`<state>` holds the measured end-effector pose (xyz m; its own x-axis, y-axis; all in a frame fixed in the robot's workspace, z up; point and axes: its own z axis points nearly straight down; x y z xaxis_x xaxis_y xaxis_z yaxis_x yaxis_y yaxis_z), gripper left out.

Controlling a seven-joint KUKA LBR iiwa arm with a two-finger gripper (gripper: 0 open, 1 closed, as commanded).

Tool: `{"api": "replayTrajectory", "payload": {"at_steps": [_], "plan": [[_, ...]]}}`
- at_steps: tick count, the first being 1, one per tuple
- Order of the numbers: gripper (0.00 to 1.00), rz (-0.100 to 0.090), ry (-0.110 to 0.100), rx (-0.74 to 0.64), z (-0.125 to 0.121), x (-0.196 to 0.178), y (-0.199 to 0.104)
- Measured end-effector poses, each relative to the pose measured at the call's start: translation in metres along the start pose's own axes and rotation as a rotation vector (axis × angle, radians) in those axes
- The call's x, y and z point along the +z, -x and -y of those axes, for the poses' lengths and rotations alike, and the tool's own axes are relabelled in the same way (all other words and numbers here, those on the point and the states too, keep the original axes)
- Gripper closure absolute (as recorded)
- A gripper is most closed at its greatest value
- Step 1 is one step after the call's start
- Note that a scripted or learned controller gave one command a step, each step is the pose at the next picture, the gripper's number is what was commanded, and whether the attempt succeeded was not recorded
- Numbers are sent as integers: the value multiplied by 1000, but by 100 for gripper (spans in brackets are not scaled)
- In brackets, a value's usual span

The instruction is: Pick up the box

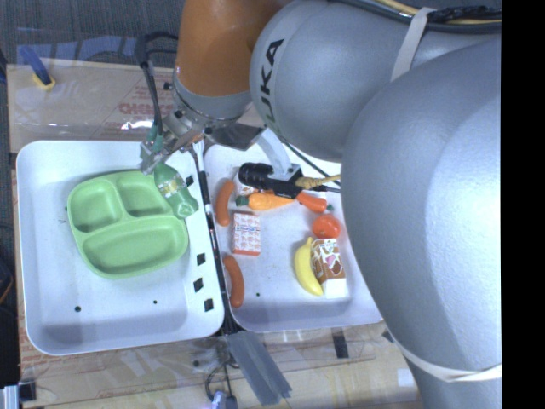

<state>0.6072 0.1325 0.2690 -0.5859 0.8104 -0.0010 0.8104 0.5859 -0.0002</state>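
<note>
Gripper (159, 153) over left bin (43, 254), at green plate (128, 224) rim; finger opening not discernible. Box (246, 233) flat in right bin (281, 309), between two sausages (223, 203), untouched.

Behind the counter hangs a dark grey, finely ribbed backdrop (85, 7), dim and flat, with no window in it. The counter's pale wooden top (77, 83) lies under a sheet of clear plastic film (60, 113) that catches the overhead light in white streaks; red lettering shows through it, too creased to read. A blue and yellow clamp (36, 68) grips the far left edge. Along the near edge, bare wood (128, 373) shows.
</note>
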Motion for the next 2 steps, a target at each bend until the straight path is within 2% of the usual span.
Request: {"api": "replayTrajectory", "payload": {"at_steps": [1, 2], "plan": [[100, 1, 0, -7, -1, -10, -1], [100, 0, -1, 52, -44, 7, -46]]}}
